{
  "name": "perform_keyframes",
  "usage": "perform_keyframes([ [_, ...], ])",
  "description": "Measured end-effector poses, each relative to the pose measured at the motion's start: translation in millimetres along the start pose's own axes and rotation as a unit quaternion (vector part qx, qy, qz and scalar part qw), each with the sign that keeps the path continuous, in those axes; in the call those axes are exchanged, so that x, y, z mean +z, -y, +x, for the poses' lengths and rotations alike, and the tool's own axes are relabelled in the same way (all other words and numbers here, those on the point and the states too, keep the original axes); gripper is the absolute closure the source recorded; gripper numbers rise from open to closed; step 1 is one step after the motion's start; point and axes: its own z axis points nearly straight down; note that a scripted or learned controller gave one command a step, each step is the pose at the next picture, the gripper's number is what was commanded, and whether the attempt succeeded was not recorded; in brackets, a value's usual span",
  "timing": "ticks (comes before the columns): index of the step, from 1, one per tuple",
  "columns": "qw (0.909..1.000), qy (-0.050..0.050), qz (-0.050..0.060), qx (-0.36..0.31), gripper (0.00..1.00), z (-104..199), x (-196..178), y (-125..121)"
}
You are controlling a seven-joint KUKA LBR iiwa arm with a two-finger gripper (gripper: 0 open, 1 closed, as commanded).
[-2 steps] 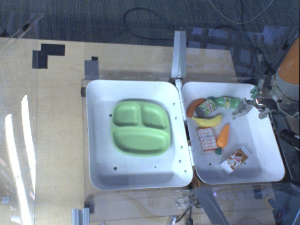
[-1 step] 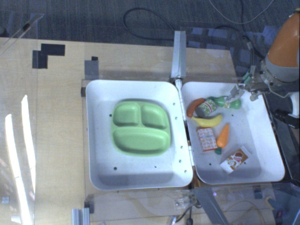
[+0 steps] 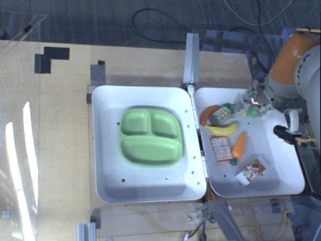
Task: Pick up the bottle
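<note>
Green glass or plastic, lying on its side at the upper centre-right of the frame: that is the bottle [image 3: 224, 114], resting in the right bin [image 3: 281, 182] near its top edge, its labelled body toward the divider and its neck pointing right. It lies just above the banana [image 3: 222, 129] and beside an orange-red item, with a carrot [image 3: 239, 145] and two small cartons lower down.

My gripper [image 3: 254, 102] sits at the bottle's neck end, at or just beside it. Progress, by my judgement: approach made, lift not done. The bottle rests on the bin floor with the other items.

Whether my jaws are released or clenched I cannot tell; the fingertips merge with wiring and glare at that spot. Contact with the bottle is likewise unclear. My arm [image 3: 296, 59] is cut off at the right edge. The green tray [image 3: 151, 137] lies in the left bin [image 3: 105, 185], untouched.
</note>
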Motion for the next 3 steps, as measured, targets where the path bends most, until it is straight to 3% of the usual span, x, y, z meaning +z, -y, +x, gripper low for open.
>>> perform_keyframes([
  [1,0.9958,-0.007,0.009,-0.091,0.0,-16.9,-0.1,-9.9],
  [2,0.9956,-0.005,0.008,-0.093,1.0,-16.8,-11.5,-10.9],
  [3,0.9993,-0.006,0.014,-0.034,1.0,-18.2,-0.2,-8.4],
])
